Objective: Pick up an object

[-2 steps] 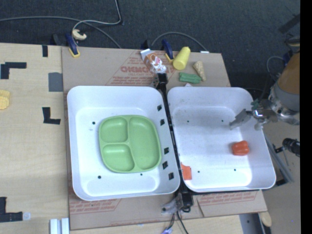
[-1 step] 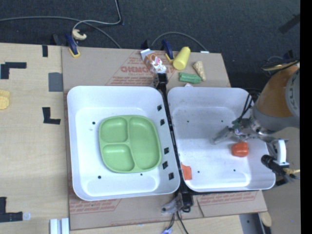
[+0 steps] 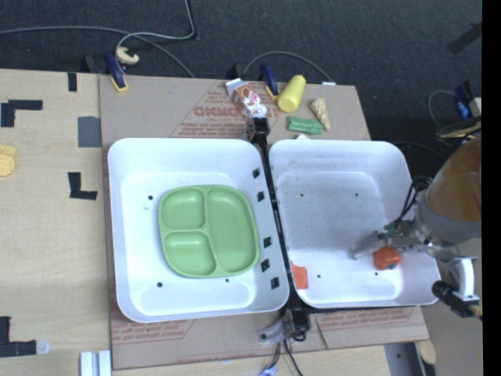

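Small red-orange rounded object [image 3: 386, 258] sits on the floor of the right white plastic bin [image 3: 338, 163], near the bin's right wall and toward its front edge. The hand [image 3: 377, 246] is right at it, grey metal fingers [image 3: 364, 248] angling left and down across the bin floor, tips just beside or touching the top-left of the red object; cannot tell whether the fingers are apart, together or clamped on it, the view is too blurred there. Grey arm with orange band [image 3: 458, 188] comes in over the right bin's right wall, black cables looping off it. A small orange flat piece [image 3: 299, 276] lies near the right bin's front-left corner, well apart from the hand. Left white plastic bin [image 3: 129, 163] touches the right one along a black clipped seam; inside it a light green three-compartment plastic tray [image 3: 209, 231] lies flat, roughly centred. Both bins rest on a brown cardboard sheet [image 3: 168, 104] on the table [image 3: 47, 202]. Along the cardboard's back edge, behind the right bin: a yellow cylindrical object [image 3: 291, 93], a green flat bar [image 3: 304, 124], a tan cone-like piece [image 3: 320, 113], a small white printed packet [image 3: 247, 98]. Yellow item [image 3: 6, 161] at the table's left edge. Black tape marks on the table's left side.
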`<action>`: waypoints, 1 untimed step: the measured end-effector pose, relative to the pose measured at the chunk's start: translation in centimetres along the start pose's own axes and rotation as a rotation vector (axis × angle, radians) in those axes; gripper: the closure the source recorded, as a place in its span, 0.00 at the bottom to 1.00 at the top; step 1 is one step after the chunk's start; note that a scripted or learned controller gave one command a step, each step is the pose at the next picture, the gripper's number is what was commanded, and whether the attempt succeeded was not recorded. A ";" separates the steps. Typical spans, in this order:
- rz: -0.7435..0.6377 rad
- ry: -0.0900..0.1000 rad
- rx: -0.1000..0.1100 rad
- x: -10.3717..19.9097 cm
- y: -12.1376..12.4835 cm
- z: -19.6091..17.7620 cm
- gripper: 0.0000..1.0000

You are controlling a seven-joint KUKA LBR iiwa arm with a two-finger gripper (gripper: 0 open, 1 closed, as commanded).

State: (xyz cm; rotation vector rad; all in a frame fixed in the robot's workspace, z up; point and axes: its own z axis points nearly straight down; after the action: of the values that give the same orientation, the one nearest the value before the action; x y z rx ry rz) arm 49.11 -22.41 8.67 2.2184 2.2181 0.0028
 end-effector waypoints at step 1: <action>0.000 -0.003 -0.003 -0.1 0.1 -1.0 1.00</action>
State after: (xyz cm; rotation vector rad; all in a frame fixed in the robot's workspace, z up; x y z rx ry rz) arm 49.22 -22.49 9.68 2.2152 2.2154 0.0030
